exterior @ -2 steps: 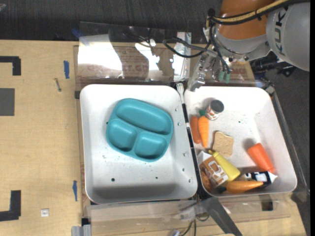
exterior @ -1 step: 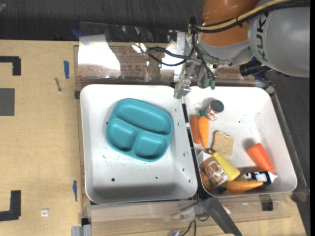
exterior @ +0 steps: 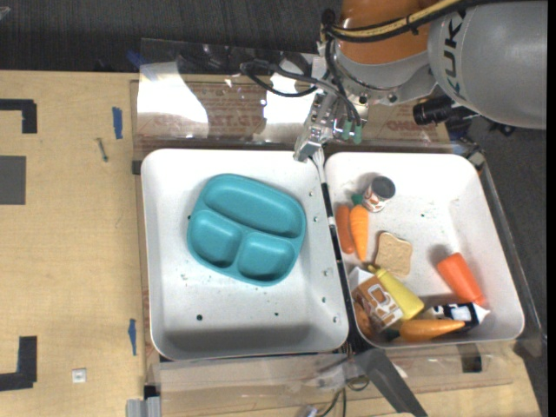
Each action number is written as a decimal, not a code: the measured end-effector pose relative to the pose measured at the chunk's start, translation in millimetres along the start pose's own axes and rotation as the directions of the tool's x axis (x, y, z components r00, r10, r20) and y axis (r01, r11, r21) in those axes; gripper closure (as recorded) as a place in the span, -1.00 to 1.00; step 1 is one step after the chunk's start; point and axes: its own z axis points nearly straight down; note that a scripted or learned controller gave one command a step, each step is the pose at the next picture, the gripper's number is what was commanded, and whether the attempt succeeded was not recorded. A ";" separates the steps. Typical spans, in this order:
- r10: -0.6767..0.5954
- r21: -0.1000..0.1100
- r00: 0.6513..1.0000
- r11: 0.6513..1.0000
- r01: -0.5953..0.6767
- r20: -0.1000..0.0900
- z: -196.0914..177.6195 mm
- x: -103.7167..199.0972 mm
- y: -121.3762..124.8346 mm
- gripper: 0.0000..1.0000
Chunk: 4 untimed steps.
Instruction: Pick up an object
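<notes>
My gripper hangs over the back end of the rim between the two bins, with nothing seen in it. In the right bin, just below and right of the gripper, stand a small brown can and two carrots lying side by side against the left wall. Farther forward lie a slice of toast, a yellow bottle, a brown snack pack, another carrot, a black and white item and an orange cone-shaped piece.
A teal divided plate lies in the left bin. The big grey and orange arm looms over the back of the right bin. Wooden bench stretches to the left of the bins.
</notes>
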 end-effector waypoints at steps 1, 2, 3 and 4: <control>-0.041 0.003 0.999 0.999 0.041 -0.009 38.1 123.5 -8.0 1.00; -0.070 0.004 0.998 0.998 0.070 -0.003 26.2 13.4 -27.9 1.00; -0.013 0.002 1.000 1.000 0.013 -0.004 51.2 -8.8 0.2 1.00; 0.101 0.005 0.995 0.995 -0.101 -0.009 63.1 49.5 25.9 1.00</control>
